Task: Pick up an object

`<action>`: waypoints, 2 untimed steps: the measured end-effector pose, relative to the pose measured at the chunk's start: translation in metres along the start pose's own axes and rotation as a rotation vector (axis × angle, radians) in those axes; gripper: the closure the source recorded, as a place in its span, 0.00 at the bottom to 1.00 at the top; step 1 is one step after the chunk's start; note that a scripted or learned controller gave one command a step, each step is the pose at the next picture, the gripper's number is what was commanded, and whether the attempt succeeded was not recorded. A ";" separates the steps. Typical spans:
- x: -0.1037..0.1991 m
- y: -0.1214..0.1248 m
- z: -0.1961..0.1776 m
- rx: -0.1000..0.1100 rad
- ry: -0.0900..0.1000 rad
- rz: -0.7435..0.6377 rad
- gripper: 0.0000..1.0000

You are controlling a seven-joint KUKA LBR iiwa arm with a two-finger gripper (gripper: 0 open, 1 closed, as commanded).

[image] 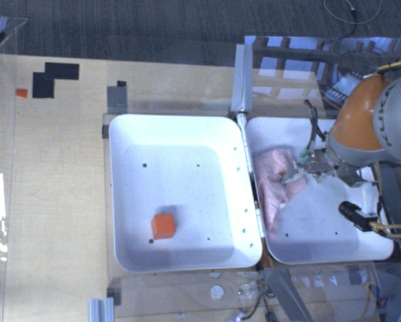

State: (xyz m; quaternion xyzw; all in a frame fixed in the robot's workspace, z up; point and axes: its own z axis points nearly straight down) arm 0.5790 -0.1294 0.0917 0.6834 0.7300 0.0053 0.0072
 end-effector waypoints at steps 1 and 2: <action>0.012 -0.003 -0.073 0.007 0.002 -0.133 0.00; 0.036 0.017 -0.001 -0.002 -0.001 -0.196 0.00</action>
